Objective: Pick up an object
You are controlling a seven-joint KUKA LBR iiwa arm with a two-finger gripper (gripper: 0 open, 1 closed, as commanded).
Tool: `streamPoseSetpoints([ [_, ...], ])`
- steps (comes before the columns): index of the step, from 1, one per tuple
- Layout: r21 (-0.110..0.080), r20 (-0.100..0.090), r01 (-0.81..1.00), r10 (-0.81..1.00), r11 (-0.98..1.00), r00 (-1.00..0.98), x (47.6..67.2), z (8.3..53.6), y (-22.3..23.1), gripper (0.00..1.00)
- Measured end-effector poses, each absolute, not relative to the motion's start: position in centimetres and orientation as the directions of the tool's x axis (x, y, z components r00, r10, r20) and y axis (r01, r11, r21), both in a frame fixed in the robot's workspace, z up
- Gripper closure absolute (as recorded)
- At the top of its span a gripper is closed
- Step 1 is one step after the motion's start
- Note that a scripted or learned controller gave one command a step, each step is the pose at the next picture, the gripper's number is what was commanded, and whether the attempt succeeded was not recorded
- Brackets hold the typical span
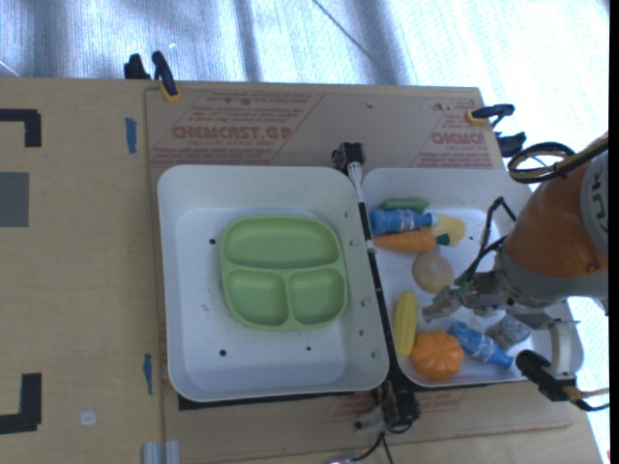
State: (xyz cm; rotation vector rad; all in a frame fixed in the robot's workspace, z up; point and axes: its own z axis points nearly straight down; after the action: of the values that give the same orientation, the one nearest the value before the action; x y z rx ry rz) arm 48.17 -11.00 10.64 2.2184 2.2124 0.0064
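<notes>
The right bin point(484, 380) holds several toy foods. A green pod point(403, 203), a blue bottle point(397, 221), an orange carrot point(406, 243) and a yellow piece point(451, 230) lie at its far end. A beige round piece point(431, 272) sits mid-bin. Nearer the front are a yellow corn cob point(405, 323), an orange pumpkin point(436, 354) and a second blue bottle point(481, 345). My gripper point(443, 301) hangs low in this bin, just below the beige piece, right of the corn and above the pumpkin. Nothing is visibly held in it.
The left bin point(193, 259) carries a green three-compartment plate point(283, 271). A black clamp point(347, 155) sits at the far end of the rim shared by the two bins. The grey arm with its orange band point(556, 240) covers the right bin's right side.
</notes>
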Motion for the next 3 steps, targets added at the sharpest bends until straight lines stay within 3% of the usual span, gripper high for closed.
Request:
streamPoseSetpoints([
  [1, 0.001, 0.001, 1.000, 1.000, 0.000, 0.000, 48.0, 8.6, -13.9, 0.00],
  [2, 0.007, -0.002, 1.000, 1.000, -0.001, 0.001, 48.1, 9.7, -14.0, 1.00],
  [3, 0.007, -0.002, 1.000, 1.000, -0.001, 0.001, 48.1, 9.7, -14.0, 0.00],
])
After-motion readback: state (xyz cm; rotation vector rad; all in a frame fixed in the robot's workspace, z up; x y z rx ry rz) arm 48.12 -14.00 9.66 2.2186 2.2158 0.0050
